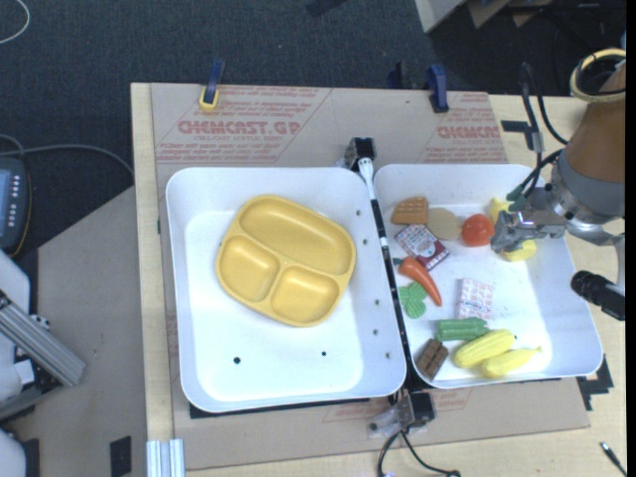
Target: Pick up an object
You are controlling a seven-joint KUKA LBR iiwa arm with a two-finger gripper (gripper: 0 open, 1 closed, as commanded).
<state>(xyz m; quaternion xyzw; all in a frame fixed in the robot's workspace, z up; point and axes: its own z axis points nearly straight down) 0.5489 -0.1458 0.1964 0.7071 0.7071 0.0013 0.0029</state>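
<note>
Gripper [517,235] sits low in the right bin [576,296], right of the red tomato [477,229], over a small yellow piece [519,249]; whether it grips anything I cannot tell. Well left of the tomato, a yellow divided plate [286,259] lies in the left bin [194,266].

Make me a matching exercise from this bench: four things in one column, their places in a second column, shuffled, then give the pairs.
Things:
1. yellow divided plate
2. corn cob
3. red tomato
4. carrot

Places:
A. near front edge of right bin
B. in left bin
C. just left of the gripper
D. right bin, close to the divider between bins

Pairs: 1-B, 2-A, 3-C, 4-D
</note>
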